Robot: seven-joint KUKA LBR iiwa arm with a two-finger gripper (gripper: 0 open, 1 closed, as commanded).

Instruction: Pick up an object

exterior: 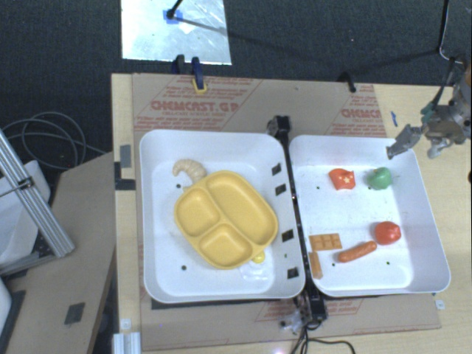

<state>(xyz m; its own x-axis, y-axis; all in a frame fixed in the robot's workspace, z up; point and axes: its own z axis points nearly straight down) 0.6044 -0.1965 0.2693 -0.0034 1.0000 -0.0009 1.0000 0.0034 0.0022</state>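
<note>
The hand sits at the upper right, above the top right corner of the right bin. Its two fingers are spread apart, with nothing between them. The hand is well apart from every object in the bins.

The right bin holds six objects:
- A red piece near the upper middle.
- A green round object just beside the red piece, on its right.
- A red tomato-like object near the right wall.
- An orange-red sausage below and to the left of the tomato-like object.
- A tan cracker to the left of the sausage.
- A narrow tan strip close to the left wall.

The left bin holds a yellow three-compartment plate, set at a tilt to the bin walls. A pale curved object lies just beyond the plate's upper left edge.

Both bins rest on a brown board on the surface.
</note>
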